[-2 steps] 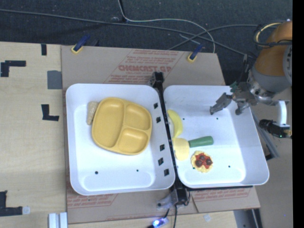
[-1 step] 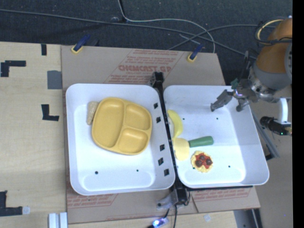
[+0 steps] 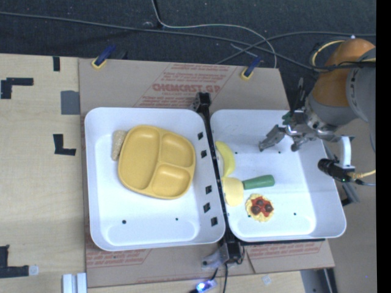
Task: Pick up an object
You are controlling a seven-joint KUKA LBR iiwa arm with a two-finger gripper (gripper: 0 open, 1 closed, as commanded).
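Note:
In the right bin (image 3: 305,224) lie a yellow banana-like piece (image 3: 225,154) against the left wall, a pale yellow round piece (image 3: 233,191) below it, a green cylinder (image 3: 258,181) and a small yellow disc with red topping (image 3: 260,207). My gripper (image 3: 282,138) hangs over the upper right part of this bin, its grey fingers spread open with nothing between them. It stands well to the upper right of the green cylinder. The left bin (image 3: 146,234) bears a yellow divided plate (image 3: 156,161) with a tan sponge-like piece (image 3: 117,144) tucked at its left edge.
The arm's grey and orange wrist (image 3: 342,78) comes in from the right above the right bin's corner. Both bins rest on a cardboard sheet (image 3: 183,84) held by blue and yellow clips. Cables run across the dark floor at the top.

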